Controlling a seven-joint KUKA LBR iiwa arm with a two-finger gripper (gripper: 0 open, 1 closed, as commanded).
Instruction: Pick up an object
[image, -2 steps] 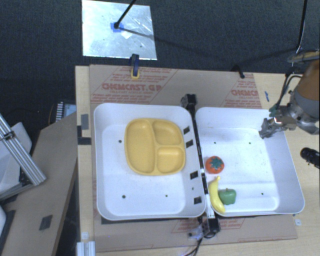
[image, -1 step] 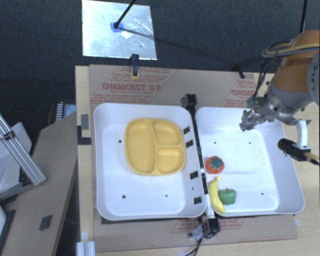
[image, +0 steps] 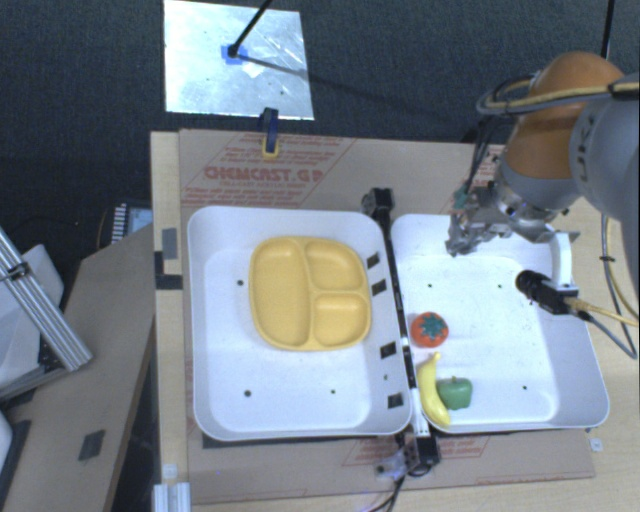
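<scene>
Arm: you see the grey arm with its orange band reaching in from the right, over the far part of the right bin.
Pincer: your pincer hangs above the far left corner of the right bin, close to the bin's far wall. Nothing shows between its tips; you cannot tell from this slant whether it stands wide or narrow.
Right bin contents: three small toys lie along the bin's left wall, all toward its near half.
Tomato: a red tomato with a green top sits just beside the left wall, about midway along it. It is the toy nearest your pincer, yet well apart from it, on the near side.
Banana: a yellow banana lies against the left wall near the near left corner, its length running along the wall.
Green piece: a green pepper-like toy rests touching the banana's right side, nearer the bin's near edge than the tomato.
Left bin: the left bin holds a yellow divided plate with three compartments, lying flat around the bin's middle.
Tabletop: both bins rest side by side on a brown cardboard sheet covering the tabletop.
</scene>
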